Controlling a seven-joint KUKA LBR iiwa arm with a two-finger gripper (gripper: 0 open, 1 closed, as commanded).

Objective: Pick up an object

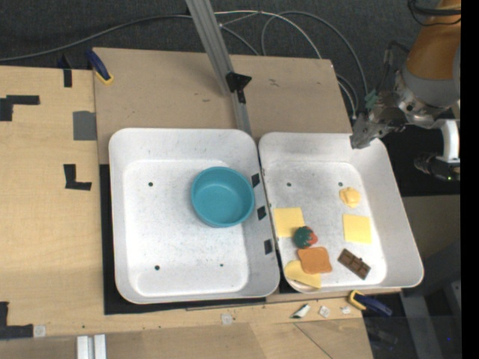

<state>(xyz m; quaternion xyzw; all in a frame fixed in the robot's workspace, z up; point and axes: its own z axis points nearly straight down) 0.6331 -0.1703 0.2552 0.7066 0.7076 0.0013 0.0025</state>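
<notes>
Nearest me, along the front of the right-hand shallow white bin (389, 178), I see the candidates bunched together: a pale yellow wedge-shaped piece (301, 277) with an orange square slab (314, 259) lying partly over it, a small round green-and-red toy (304, 237) touching that slab, and a dark brown chocolate-bar block (353, 263) just beside them. That overlap looks to me like loose scatter, and I judge it makes a clean grab harder there. A little farther back lie two flat yellow squares (288, 221), one on each side, and a small yellow lump (349, 196) standing apart, which I judge the easiest target.

In the left-hand white bin (127, 200) a teal round plastic bowl (221, 196) sits upright, alone, near the divide between the bins.

Farthest off, the gripper (361, 136) hangs above the right bin's back corner, well apart from every item, with the orange-banded arm bent in from the right. I cannot tell how its jaws stand. Nothing is lifted yet.
</notes>
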